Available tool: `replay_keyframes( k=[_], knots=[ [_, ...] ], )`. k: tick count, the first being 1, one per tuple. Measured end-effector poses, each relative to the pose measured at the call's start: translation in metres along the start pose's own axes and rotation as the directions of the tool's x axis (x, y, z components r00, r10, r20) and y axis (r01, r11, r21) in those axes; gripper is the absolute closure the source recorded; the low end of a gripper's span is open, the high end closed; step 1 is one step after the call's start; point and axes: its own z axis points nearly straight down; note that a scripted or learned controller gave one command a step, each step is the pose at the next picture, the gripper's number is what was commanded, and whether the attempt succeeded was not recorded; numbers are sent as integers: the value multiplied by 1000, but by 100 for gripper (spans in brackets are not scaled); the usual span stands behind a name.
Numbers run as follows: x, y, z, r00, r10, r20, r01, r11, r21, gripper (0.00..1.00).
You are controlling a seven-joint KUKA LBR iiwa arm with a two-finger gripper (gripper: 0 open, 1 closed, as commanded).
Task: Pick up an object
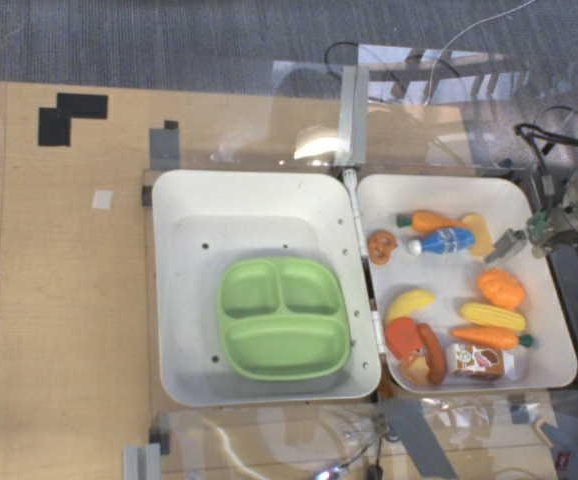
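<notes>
The right bin (542, 200) holds several toy foods: a blue bottle (444, 240), an orange carrot (429, 221), a yellow wedge (480, 232), an orange pepper (501, 289), a corn cob (492, 316), a second carrot (489, 337), a yellow banana (410, 303), a red piece (402, 337), a sausage (431, 352) and a small carton (477, 362). My gripper (519, 252) hangs over the bin's right side, just above and right of the orange pepper. It is open and nothing sits between its fingers.
The left bin (184, 268) carries a green divided plate (284, 316). A round orange toy (381, 245) lies against the divider between the bins. Cables and a metal frame (350, 113) stand behind the bins.
</notes>
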Motion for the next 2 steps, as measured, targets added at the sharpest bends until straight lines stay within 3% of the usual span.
replay_keyframes(
  k=[1, 2],
  knots=[
    [-5, 76, 104, 992, -128, 4, 128, 992, -6, 0],
    [-5, 80, 89, 992, -129, 10, 129, 991, -17, 100]
  ],
)
